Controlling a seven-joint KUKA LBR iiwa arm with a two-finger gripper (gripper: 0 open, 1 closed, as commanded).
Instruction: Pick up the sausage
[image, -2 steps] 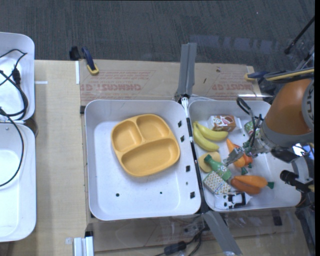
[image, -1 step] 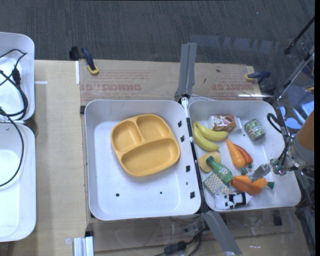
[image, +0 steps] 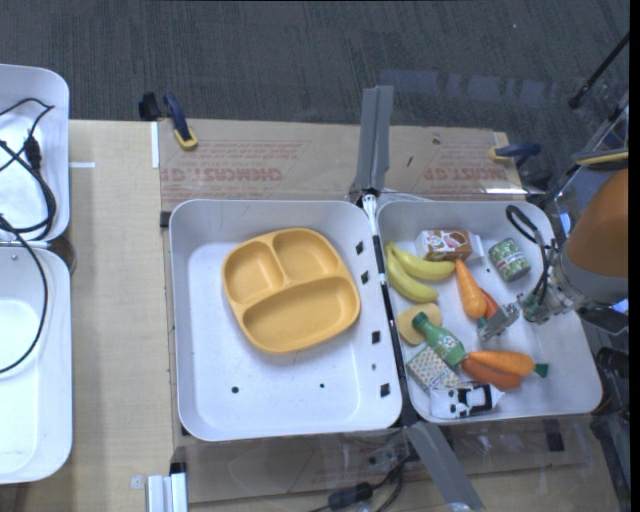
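Note:
The right bin (image: 570, 395) holds the toy food. A small brown-red piece on a white backing (image: 445, 243), which looks like the sausage, lies at the bin's far side, just behind the bananas (image: 415, 272). My gripper (image: 498, 322) hangs low over the middle of this bin, right of an orange carrot (image: 468, 288) and above two more carrots (image: 500, 365). It is well in front of and to the right of the sausage and does not touch it. The grey arm with its orange band (image: 605, 240) comes in from the right.
A green can (image: 508, 258) stands at the back right. A green bottle (image: 440, 340), a patterned box (image: 430, 368) and a black-and-white carton (image: 465, 400) lie at the front. The left bin (image: 200, 380) holds a yellow divided plate (image: 290, 290).

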